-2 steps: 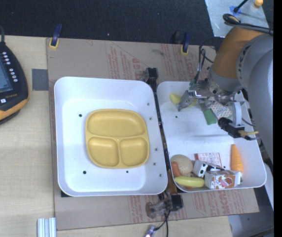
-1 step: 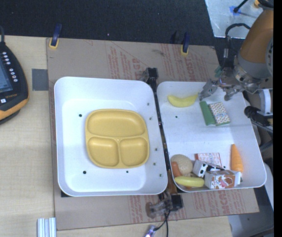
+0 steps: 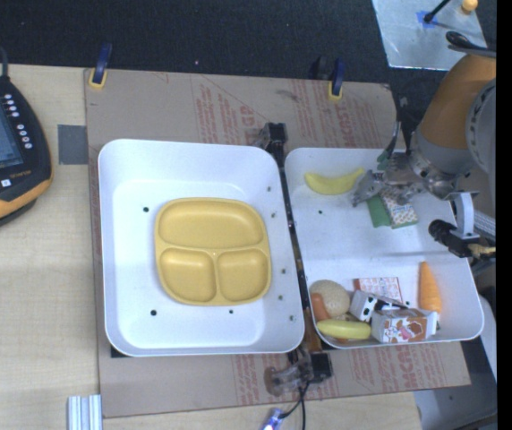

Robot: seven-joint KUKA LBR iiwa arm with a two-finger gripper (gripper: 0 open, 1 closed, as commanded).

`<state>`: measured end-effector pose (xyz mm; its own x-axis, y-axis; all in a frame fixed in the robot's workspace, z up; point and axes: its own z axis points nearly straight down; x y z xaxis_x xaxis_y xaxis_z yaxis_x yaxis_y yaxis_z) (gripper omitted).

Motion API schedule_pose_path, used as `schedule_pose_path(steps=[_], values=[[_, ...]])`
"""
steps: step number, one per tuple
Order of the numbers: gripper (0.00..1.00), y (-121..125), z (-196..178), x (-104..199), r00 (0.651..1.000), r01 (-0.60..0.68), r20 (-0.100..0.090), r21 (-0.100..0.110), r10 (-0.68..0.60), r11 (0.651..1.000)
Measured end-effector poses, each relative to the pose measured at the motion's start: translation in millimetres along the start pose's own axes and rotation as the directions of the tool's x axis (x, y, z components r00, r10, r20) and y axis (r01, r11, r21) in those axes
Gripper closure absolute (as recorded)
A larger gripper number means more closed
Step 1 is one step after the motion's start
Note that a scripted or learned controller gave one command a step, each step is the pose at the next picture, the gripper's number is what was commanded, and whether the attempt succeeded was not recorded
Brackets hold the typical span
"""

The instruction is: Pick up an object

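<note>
The arm point(image 3: 457, 115) comes in from the right and hangs over the upper part of the right bin point(image 3: 328, 245), its gripper point(image 3: 388, 189) low above the bin floor. A small green packet point(image 3: 394, 211) with a patterned end lies tilted right at the fingertips, touching or just under them; whether the jaws are clenched on it or released I cannot tell, since the metal fingers blur together there. Just to the left, a yellow banana point(image 3: 331, 182) lies near the bin's top edge, apart from the gripper. Along the bin's lower edge sits a cluster: a tan round thing point(image 3: 329, 296), a second banana point(image 3: 344, 330) below it, a red-and-white card point(image 3: 379, 287), a black-and-white toy point(image 3: 363, 306), a small carton point(image 3: 403, 326), and an orange carrot point(image 3: 429, 287) upright by the right wall. The left bin point(image 3: 122, 240) holds a yellow divided tray point(image 3: 212, 250), with one wide compartment on top and two smaller ones below. On the tabletop point(image 3: 32, 330) at far left rests a control pendant point(image 3: 5, 155) with a dark screen. Brown cardboard point(image 3: 193, 106) lies under both bins, clamped at its top edge.
</note>
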<state>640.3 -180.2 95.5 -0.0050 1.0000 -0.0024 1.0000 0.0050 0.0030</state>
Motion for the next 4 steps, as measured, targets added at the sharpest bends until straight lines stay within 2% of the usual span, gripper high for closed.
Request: schedule_pose_path(steps=[1, 2, 3, 4], values=[[0.00, 16.4, -51.2, -31.8, 1.000, -0.002, -0.002, 0.004, 0.002, 1.000], [0.00, -2.7, -1.0, -27.1, 1.000, 0.000, 0.001, 0.001, 0.000, 1.000], [0.00, 16.4, -38.8, 2.2, 1.000, -0.002, -0.003, 0.004, 0.002, 1.000], [0.00, -10.0, -0.4, 3.2, 1.000, 0.001, 0.001, -0.002, -0.001, 1.000]])
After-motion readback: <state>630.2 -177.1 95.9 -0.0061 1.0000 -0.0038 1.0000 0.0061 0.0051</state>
